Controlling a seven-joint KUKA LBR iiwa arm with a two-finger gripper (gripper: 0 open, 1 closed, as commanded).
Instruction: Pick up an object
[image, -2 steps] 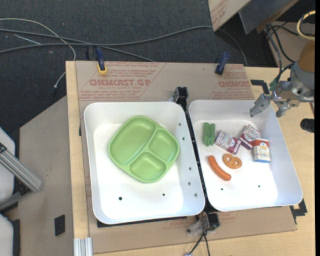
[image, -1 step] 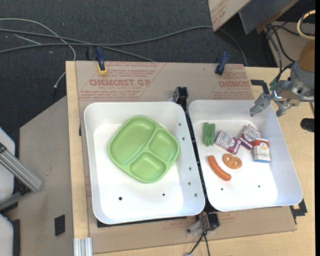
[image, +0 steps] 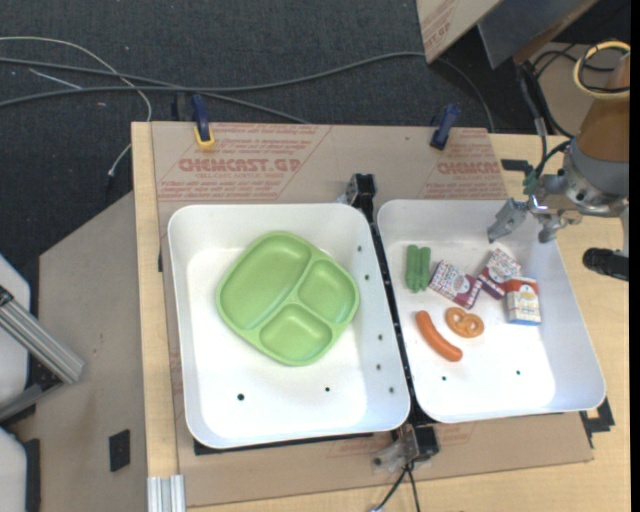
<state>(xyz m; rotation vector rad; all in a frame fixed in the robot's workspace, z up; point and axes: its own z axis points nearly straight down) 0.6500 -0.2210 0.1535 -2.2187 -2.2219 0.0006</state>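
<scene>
camera view: i'm seeing gripper (image: 524, 222) hanging over right bin (image: 575, 385), fingers spread wide, gripping nothing, near far rim. targets clustering below it for easy reach: one green item (image: 417, 267), two packets (image: 456, 284), one carton (image: 521, 301), possibly pretzel (image: 464, 322), one sausage (image: 438, 335). left bin (image: 190, 300) carrying one green tray (image: 288, 297).

The cardboard sheet (image: 250, 160) under the bins reads "CHEMCAST GP" in red.

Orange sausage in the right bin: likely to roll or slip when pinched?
The orange sausage looks rounded and glossy, so it may roll sideways and slip if nudged. It appears small and plastic, probably light and stiff. It lies close to the pretzel, which a push might disturb.
</scene>
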